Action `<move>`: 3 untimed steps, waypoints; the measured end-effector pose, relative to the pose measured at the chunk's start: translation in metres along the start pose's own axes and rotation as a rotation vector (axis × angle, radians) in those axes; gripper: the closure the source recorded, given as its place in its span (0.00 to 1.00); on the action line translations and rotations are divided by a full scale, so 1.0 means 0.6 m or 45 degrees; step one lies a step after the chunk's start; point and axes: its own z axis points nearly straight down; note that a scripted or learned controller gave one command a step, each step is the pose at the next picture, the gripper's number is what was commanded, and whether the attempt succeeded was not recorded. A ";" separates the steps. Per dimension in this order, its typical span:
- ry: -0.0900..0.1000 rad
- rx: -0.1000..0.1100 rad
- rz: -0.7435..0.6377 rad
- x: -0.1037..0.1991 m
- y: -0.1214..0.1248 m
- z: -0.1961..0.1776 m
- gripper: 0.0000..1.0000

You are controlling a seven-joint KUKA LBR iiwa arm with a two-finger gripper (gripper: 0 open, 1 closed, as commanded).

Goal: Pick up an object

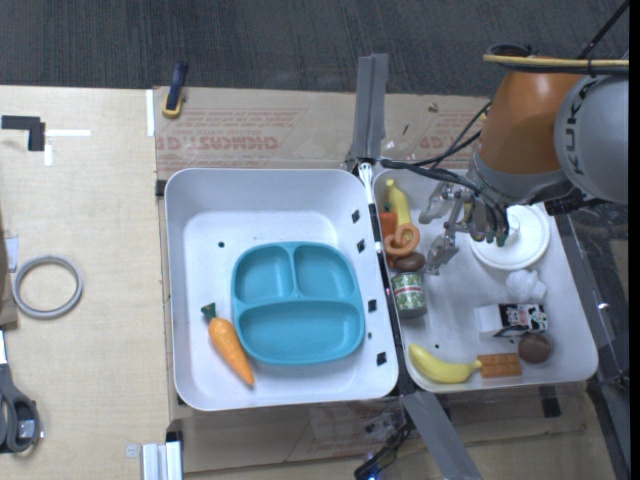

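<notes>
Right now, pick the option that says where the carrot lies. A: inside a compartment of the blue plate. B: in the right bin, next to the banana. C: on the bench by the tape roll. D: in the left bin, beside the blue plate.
D: the carrot lies on the left bin's floor, by the blue plate's lower-left edge.

Red mirrored lettering runs across the cardboard sheet (262, 133) behind the bins but is not legible, part of "KUKA" shows on the grey arm (600, 133), and the green can (408, 295) label is unreadable.
</notes>
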 end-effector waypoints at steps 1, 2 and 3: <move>-0.005 0.002 0.005 -0.039 -0.162 0.036 0.00; -0.002 0.002 0.136 0.005 -0.012 0.037 0.00; -0.008 0.004 0.132 0.003 -0.011 0.020 1.00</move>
